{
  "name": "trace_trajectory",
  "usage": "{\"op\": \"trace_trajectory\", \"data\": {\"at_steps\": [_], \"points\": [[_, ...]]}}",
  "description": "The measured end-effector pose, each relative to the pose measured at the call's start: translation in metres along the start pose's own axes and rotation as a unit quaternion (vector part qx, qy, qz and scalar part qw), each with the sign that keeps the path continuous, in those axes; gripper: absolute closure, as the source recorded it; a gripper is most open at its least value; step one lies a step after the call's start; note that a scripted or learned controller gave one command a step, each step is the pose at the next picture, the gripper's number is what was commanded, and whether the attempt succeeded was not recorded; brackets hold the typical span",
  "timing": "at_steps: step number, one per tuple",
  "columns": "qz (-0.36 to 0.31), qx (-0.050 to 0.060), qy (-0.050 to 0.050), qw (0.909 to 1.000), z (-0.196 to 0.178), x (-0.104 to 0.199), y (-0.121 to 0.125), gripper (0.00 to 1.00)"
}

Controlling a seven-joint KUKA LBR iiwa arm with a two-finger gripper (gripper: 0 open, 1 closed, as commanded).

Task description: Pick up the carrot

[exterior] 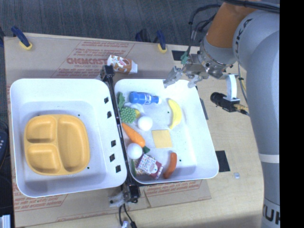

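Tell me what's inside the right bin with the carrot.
The right bin holds the carrot, two white eggs, a banana, blue bottle, peas, cheese slice, sausage and red packet. Anything beneath them is hidden.

Carrot (pixel 133 134) btwn two eggs (pixel 145 123)

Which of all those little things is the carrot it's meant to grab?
Look in the right-hand white bin, along its left wall. The carrot lies slanted there between two white eggs, one up to its right and one just below. It is the only orange, tapered piece, with green leaves at its lower end.
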State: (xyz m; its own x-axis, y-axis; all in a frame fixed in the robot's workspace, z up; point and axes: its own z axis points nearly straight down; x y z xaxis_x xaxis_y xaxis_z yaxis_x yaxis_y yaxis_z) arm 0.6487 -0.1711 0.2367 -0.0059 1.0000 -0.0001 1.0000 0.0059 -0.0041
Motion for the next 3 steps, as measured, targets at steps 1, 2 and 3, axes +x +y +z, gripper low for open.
{"op": "trace_trajectory", "data": {"at_steps": [1,2,3], "points": [[0.014,0.001,0.001,0.9999,0.099,0.040,-0.040,0.00],[0.038,0.000,0.001,0.9993,0.146,0.073,-0.095,0.00],[0.035,0.002,0.001,0.9994,0.136,0.073,-0.095,1.00]]}}
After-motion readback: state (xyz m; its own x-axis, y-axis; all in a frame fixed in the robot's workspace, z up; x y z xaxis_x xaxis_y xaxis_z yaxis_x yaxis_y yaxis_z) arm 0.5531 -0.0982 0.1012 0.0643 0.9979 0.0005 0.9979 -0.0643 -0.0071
